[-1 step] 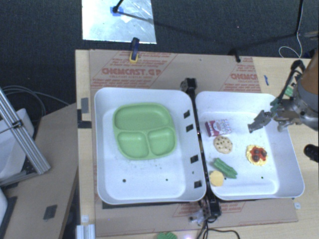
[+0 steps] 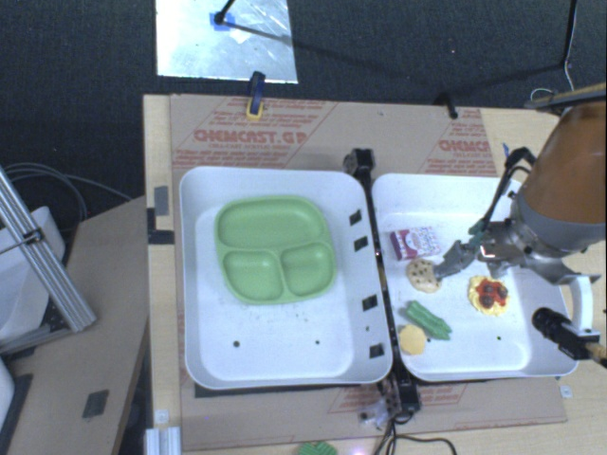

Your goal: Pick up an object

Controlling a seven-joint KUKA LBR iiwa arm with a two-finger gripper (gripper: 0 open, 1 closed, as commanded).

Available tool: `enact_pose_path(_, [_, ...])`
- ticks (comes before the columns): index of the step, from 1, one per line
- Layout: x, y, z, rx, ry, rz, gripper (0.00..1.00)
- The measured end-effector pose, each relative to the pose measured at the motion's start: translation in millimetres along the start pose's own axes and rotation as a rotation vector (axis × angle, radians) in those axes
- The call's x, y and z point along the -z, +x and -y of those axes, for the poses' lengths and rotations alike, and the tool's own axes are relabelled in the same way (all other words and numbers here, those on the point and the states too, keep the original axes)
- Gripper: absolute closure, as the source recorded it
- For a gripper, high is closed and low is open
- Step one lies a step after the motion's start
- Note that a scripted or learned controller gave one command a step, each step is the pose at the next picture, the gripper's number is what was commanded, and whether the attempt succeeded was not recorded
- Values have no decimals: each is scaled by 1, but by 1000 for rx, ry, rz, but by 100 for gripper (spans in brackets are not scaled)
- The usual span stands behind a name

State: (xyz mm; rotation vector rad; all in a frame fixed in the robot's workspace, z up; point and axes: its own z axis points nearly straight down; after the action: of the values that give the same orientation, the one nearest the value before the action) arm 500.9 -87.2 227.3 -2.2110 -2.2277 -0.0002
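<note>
Cookie [image 2: 422, 274] lies just beyond the pincer [image 2: 455, 259], its tip low in the right bin [image 2: 446, 192] and aimed at it as if lining up a grab, grasping nothing, though I cannot tell whether its fingers are spread or pressed together.

Arm [image 2: 569, 178] reaches leftward, gripper [image 2: 453, 258] held low.

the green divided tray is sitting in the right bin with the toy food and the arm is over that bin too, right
Not quite. The green divided tray sits in the left bin, apart from the toy food. The cookie, green bean pod and other food pieces lie in the right bin, and the gripper does reach over that right bin. The camera view shows this.
</note>
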Motion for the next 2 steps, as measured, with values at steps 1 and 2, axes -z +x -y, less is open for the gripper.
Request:
enact_pose_path(1, [-97, -7, 17, -8, 7, 0, 0])
enact_pose_path(2, [-142, -27, 13, -8, -5, -1, 0])
